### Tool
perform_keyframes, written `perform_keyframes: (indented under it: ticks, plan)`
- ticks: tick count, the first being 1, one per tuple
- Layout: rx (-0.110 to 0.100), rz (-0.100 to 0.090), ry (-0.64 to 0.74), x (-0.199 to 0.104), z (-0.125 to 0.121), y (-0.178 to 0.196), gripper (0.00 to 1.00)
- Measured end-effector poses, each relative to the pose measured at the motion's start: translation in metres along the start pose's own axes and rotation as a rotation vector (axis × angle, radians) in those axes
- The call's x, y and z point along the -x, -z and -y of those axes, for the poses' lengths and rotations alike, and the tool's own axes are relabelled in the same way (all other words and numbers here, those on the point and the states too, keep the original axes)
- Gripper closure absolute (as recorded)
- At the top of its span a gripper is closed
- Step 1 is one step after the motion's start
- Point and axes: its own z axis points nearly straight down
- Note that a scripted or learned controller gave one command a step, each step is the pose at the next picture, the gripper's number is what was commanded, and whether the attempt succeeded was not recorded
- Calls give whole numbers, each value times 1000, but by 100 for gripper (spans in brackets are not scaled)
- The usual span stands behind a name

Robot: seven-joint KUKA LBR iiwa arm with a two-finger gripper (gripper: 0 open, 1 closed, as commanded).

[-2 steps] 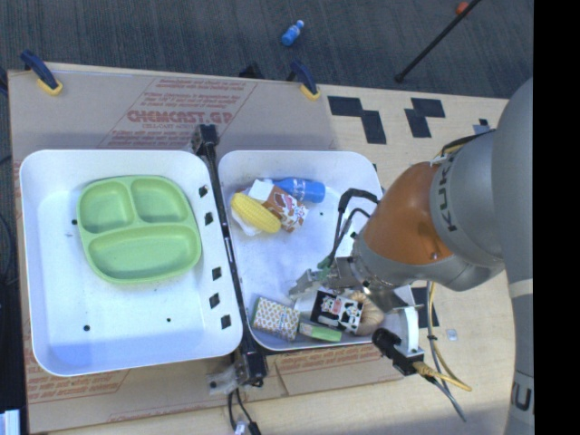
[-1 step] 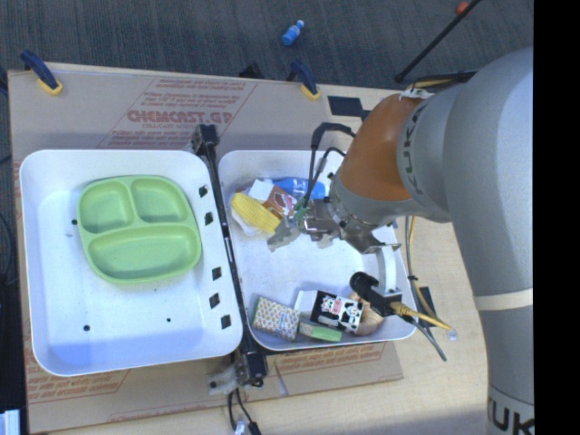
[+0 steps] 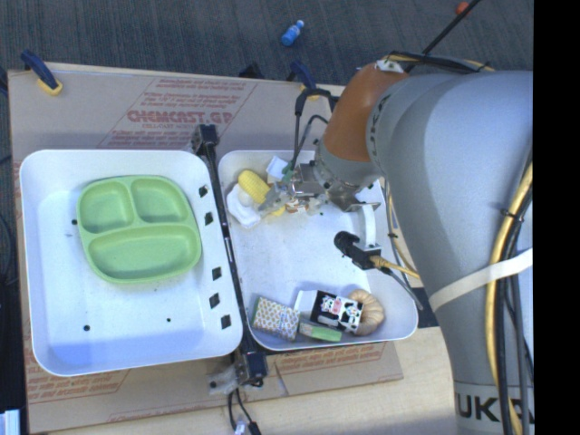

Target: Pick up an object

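I have the gripper [image 3: 283, 193] down in the right bin's [image 3: 299, 261] far-left corner beside the yellow object [image 3: 253, 187]; grip state unreadable; nothing visibly lifted yet.

We count two white bins [image 3: 36, 243], one green divided plate [image 3: 138, 227], one yellow object [image 3: 253, 187], one patterned block [image 3: 275, 317], and one black-and-white box [image 3: 336, 311]
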Motion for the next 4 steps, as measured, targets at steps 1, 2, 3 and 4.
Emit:
perform_keyframes:
  ticks: [1, 2, 3, 4]
  plan:
    - [0, 0, 5, 0, 0, 10, 100]
    - [3, -2, 1, -132, 14, 99, 100]
    - [0, 0, -3, -60, 60, 99, 100]
    - [-2, 1, 0, -76, 154, 117, 100]
